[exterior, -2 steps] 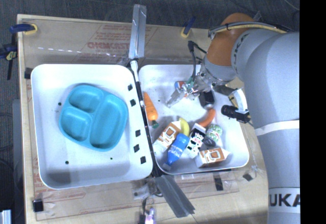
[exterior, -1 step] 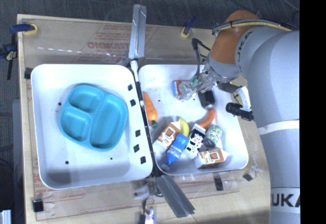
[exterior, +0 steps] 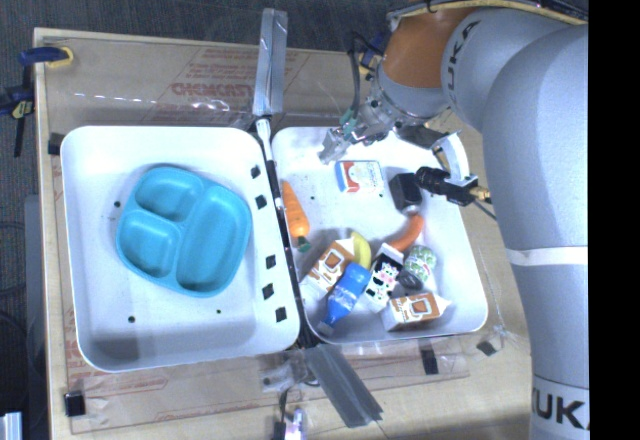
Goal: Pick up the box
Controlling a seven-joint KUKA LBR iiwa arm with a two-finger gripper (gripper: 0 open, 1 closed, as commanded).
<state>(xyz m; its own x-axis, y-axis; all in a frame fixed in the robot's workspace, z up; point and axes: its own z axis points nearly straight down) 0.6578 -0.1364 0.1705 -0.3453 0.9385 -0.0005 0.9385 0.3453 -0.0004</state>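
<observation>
Wooden bench (exterior: pixel 150 78) carries 2 white bins. Over the right bin (exterior: pixel 462 258), the gripper (exterior: pixel 338 140) hangs with jaws spread and nothing between them. Just below it lies the box (exterior: pixel 360 176), white with red and blue print. Beyond: carrot (exterior: pixel 294 212), bottle (exterior: pixel 345 292), cartons. The left bin (exterior: pixel 90 228) holds a blue tray (exterior: pixel 185 230).

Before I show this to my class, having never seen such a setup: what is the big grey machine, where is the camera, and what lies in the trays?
The grey machine is a robot arm, reaching in from the right. One camera looks down from above at a slant. The left white bin holds a blue divided plate. The right bin holds a small white box, a carrot, a blue bottle, small cartons and other toy food. The arm's gripper hovers just above-left of the white box; nothing shows between its fingers.
</observation>
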